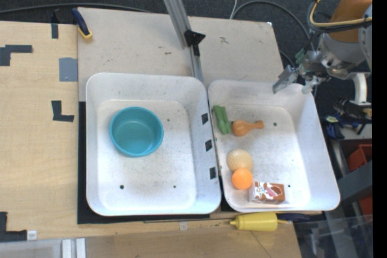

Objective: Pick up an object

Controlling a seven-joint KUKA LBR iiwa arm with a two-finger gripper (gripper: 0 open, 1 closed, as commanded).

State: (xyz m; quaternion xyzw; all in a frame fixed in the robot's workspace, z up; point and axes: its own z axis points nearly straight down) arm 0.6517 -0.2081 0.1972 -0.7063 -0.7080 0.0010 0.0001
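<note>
My gripper (pixel 295 81) hangs over the far right corner of the right bin (pixel 317 148), its two fingers spread apart with nothing between them. Below it in that bin lie a green stick-shaped piece (pixel 222 119), a tan gourd-shaped toy (pixel 247 126), a pale yellow ball (pixel 239 159), an orange ball (pixel 242 179) and a red-and-white packet (pixel 267 192). All of them sit well to the left of and nearer than the gripper. A teal bowl (pixel 136 131) stands in the left bin (pixel 97 190).
A yellow bottle (pixel 257 222) lies on the bench just in front of the right bin. A grey metal pole (pixel 175 3) slants down to the divide between the bins. Cables (pixel 254 9) trail behind the right bin.
</note>
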